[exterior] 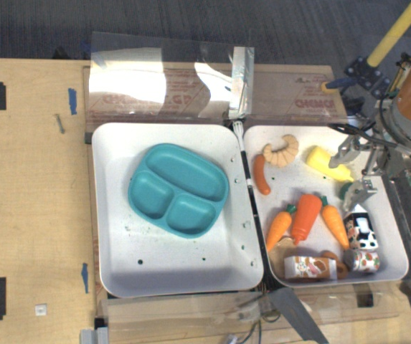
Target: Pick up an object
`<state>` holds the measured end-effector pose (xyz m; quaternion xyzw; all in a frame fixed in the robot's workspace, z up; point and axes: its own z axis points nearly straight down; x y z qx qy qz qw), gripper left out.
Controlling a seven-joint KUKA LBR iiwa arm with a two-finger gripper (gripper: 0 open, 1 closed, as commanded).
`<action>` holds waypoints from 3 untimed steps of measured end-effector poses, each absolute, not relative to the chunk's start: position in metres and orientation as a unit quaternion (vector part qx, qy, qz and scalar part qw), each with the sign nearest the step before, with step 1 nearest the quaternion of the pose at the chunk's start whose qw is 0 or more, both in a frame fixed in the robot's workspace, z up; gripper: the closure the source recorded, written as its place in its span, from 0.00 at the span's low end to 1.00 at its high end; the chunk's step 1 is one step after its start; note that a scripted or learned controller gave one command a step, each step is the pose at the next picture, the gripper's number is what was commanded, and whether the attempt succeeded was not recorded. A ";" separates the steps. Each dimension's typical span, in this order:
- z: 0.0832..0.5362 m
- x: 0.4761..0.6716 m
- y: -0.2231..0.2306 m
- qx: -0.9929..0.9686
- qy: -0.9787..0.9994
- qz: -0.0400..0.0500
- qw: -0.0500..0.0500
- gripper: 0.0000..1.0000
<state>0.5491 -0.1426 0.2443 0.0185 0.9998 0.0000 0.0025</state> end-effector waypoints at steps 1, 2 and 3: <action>0.095 0.527 -0.197 -0.025 1.000 0.000 0.001 0.00; 0.089 0.498 -0.150 -0.024 1.000 -0.001 0.007 0.00; 0.092 0.496 -0.137 -0.122 0.992 -0.005 0.015 0.00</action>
